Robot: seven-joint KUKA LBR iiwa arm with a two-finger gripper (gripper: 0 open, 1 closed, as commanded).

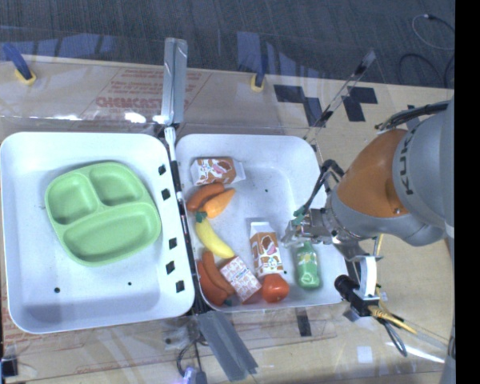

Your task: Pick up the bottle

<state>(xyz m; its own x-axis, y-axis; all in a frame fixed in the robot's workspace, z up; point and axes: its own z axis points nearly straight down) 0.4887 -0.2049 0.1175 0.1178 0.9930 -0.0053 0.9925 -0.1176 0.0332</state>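
A small green bottle lies in the right bin, close to its right wall and near the front. The gripper hangs just behind the bottle's top end, directly over or touching its cap; I cannot tell which. The grey arm with its orange band reaches in from the right, over the bin's right rim.
Left of the bottle lie a small carton, a red tomato, a snack packet, sausages, a banana, a carrot and another packet. A green divided plate sits in the left bin.
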